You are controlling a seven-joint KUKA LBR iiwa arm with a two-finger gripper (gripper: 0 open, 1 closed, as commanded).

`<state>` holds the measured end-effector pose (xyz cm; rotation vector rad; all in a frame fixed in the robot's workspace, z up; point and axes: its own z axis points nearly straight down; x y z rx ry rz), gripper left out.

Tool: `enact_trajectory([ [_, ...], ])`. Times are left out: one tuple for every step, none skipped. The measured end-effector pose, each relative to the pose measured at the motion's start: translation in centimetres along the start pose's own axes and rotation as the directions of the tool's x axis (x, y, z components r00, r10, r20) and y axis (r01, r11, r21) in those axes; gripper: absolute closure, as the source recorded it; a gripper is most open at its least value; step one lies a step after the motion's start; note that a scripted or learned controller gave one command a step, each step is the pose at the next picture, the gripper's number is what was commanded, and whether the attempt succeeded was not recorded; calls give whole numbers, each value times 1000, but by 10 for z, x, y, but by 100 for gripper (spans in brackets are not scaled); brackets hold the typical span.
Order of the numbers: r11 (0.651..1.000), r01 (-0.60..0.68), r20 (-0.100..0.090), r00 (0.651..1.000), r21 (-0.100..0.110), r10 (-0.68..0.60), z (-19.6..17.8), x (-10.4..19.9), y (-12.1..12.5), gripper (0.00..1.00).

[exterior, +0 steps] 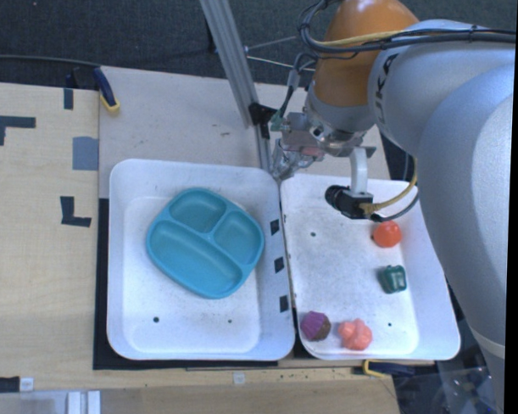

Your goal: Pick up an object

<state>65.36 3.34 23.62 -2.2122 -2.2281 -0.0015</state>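
Well, the gripper (282, 167) hangs at the upper centre of the frame, over the seam between the bins; whether it grasps anything I cannot tell. It should probably swing right and centre squarely above the orange ball (387, 234) before descending.

The arm (453, 107) is built of large, smooth grey rounded shells with a glossy orange band (362, 53) above the wrist. Dark lettering, cut off and unreadable, sits on the grey casing beside the band. Thin black cables loop over the orange section. Below it, the end effector (284, 165) looks like a cluster of small metal parts, perhaps with a green connector.
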Motion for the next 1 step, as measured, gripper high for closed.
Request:
enact_trajectory([
  [1000,0,1,1000,1,0,12,60,7,100],
])
